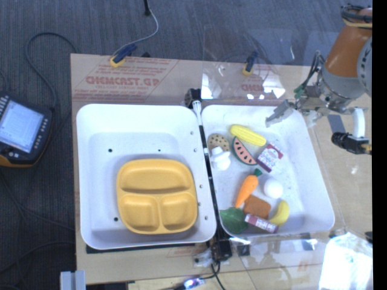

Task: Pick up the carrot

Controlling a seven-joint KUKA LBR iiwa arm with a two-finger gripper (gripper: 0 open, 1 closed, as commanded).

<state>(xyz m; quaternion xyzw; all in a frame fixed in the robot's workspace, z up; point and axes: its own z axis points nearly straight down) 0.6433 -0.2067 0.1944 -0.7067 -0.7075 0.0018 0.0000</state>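
My hand hangs over the upper right corner of the right bin, reaching in from the right below the orange band of my arm. Whether its fingers are spread or closed I cannot tell from this angle; nothing is seen between them.

Just below and left of my hand lies a yellow corn cob, with a watermelon slice touching its lower side and a small red-and-white packet to the right. A cookie and a white piece sit by the bin's left wall.

The carrot lies near the middle of the right bin, well apart from my hand, tilted with its green top up and to the right and its orange tip down and to the left. A white egg is just beside it on the right. Below it are an orange-brown block, a banana, a green leafy item and a second small packet.

The left bin holds a yellow divided tray with three compartments.

Both bins rest on a cardboard-covered desk. A handheld control pendant lies on the floor at far left, with its cable looping behind.
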